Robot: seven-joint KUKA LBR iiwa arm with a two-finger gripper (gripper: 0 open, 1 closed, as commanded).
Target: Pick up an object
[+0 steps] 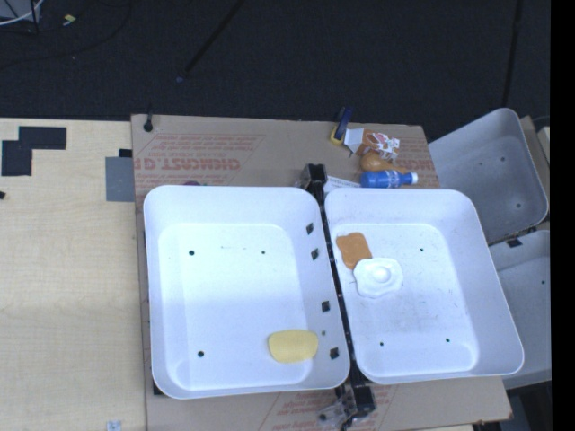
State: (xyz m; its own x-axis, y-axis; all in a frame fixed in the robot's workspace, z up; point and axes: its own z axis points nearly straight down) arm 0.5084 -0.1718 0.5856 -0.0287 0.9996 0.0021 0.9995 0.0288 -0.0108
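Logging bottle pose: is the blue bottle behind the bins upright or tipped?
Tipped: the blue bottle lies on its side on the cardboard, outside both bins.

Two white bins side by side on the desk (72, 268).
Left bin (171, 241): yellow piece (293, 346) near its lower right corner. Right bin (467, 277): orange-brown piece (352, 248) touching a white fried-egg piece (378, 277).

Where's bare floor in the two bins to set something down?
Left white bin: open everywhere except the front right corner, where the flat yellow piece lies. Right white bin: open right and front; crowded back left by the orange-brown slab and white fried-egg piece.
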